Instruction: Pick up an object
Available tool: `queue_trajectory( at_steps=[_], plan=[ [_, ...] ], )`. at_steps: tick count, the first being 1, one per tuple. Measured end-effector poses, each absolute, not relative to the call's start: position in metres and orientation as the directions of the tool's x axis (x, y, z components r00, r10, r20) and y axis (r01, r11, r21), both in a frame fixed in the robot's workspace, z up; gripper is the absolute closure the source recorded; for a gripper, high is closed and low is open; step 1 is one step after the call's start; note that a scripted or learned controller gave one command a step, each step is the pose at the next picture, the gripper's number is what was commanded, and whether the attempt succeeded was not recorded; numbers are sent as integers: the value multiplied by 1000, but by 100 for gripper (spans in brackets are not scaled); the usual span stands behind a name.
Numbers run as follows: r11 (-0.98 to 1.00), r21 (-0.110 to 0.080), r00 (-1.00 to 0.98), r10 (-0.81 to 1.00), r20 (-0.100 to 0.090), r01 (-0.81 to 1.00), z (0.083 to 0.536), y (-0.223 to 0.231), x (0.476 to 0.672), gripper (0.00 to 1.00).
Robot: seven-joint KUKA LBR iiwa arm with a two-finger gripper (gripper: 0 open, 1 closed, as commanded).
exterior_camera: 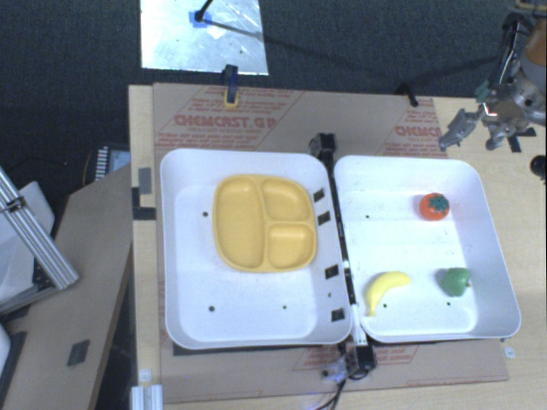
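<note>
- The gripper (485,127) hangs at the far right, above the bench beyond the back right corner of the right bin (487,229). Its two fingers are spread apart with nothing between them.
- One finger (455,130) reaches out toward the left, the other (506,138) points down to the right.
- The right bin holds three toy foods. A red tomato (434,206) with a green top lies toward the back, nearest the gripper but well apart from it.
- A yellow banana (385,289) lies near the bin's front left, close to the divide between the two bins.
- A green pepper-like piece (455,281) sits at the bin's front right, beside the right wall.
- The left bin (184,229) carries a yellow sectioned plate (261,223) near its middle, with one long compartment on the left and two smaller ones on the right.
- Both bins rest on a brown cardboard sheet (256,114) printed with red lettering.
</note>
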State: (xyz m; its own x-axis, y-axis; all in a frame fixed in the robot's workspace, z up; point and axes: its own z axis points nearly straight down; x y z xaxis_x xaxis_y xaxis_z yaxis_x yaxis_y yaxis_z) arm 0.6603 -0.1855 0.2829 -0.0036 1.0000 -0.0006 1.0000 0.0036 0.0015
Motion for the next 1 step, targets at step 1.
queue_trajectory(
  at_steps=[1],
  plan=[
    [1, -3, -1, 1000, 0, 1000, 221, -188, 662, 0]
  ],
)
